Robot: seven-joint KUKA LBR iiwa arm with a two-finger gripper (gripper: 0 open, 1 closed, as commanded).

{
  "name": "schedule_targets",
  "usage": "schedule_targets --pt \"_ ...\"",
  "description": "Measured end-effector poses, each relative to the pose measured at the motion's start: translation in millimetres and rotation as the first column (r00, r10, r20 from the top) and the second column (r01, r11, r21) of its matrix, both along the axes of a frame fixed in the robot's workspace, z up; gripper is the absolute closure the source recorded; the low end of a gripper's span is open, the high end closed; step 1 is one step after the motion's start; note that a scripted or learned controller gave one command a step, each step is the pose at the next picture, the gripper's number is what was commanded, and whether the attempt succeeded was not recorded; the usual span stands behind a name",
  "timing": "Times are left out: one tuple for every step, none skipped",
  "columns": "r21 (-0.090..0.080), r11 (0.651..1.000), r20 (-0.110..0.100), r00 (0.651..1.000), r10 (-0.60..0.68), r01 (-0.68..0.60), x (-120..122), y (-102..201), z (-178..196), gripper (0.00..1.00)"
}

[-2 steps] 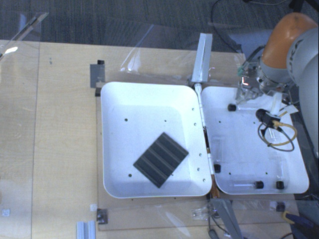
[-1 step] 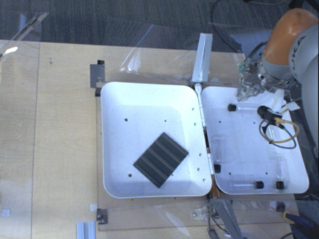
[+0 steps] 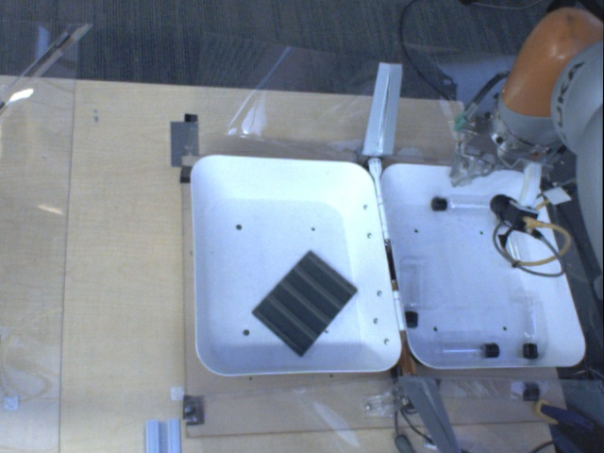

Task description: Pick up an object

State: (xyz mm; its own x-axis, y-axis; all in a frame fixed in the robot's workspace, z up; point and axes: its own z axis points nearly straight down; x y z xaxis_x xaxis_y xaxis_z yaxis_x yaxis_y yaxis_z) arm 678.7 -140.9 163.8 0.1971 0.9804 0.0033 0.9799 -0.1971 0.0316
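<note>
Reaching in from the upper right of the frame, the grey arm bends down with its orange band high near the top edge, its wrist hanging over the upper rim of the right bin. The pincer sits at that bin's upper edge, and whether it is open or closed cannot be told, nor is anything seen held in it. A dark ribbed rectangular object lies flat, turned diagonally, in the lower middle of the left bin, well apart from the pincer. Both bins rest on the pale wooden worktop.
</note>
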Motion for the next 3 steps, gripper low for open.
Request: schedule_targets --pt "0.0 1.0 0.007 1.0 0.004 -0.004 2.1 1.2 13.0 1.0" --pt "-0.001 1.0 0.014 1.0 0.008 -0.008 4.1 2.3 26.0 1.0" --pt "-0.001 1.0 0.021 1.0 0.011 -0.011 6.1 3.4 38.9 1.0"
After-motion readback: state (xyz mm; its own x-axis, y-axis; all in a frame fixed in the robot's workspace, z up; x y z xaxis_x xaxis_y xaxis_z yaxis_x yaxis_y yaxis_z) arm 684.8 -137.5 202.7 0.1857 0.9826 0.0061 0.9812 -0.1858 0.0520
